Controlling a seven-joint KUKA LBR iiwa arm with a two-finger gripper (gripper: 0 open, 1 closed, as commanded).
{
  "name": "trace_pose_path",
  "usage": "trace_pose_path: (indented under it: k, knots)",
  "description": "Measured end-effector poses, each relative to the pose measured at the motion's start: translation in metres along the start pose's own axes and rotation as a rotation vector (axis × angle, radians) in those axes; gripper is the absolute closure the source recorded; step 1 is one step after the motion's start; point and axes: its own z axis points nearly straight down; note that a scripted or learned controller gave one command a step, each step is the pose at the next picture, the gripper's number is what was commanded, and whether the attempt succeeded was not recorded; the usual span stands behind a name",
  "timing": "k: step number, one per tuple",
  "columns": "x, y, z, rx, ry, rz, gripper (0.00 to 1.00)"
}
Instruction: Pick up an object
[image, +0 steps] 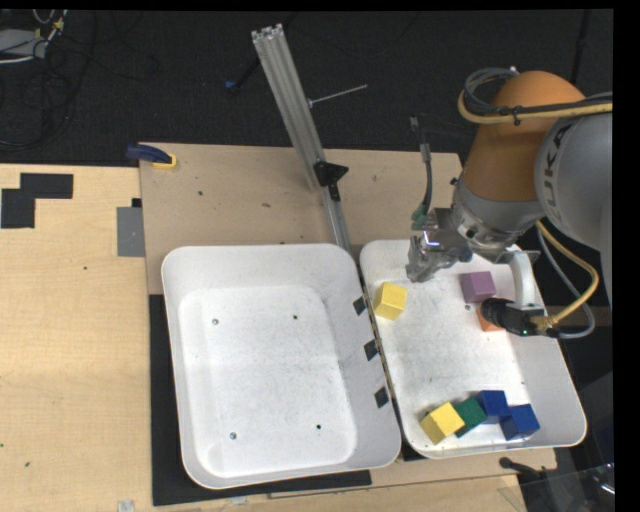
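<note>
My gripper hangs over the back of the right bin, its dark fingers pointing down with nothing seen between them. A yellow cube lies just left and in front of the gripper, near the bin's left wall. A purple block sits to the gripper's right, with an orange piece partly hidden behind the arm's fittings. At the bin's front lie a yellow block, a green block and two blue blocks close together.
The left bin lies beside the right one, joined by black clips. A slanted metal rail rises behind the bins. The grey arm with its orange band fills the upper right, trailing cables.
</note>
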Motion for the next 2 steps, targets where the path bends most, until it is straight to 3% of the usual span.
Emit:
trace_pose_path:
  k: [2]
  knots:
    - [0.109,0.029,0.006,0.002,-0.001,0.0,1.0]
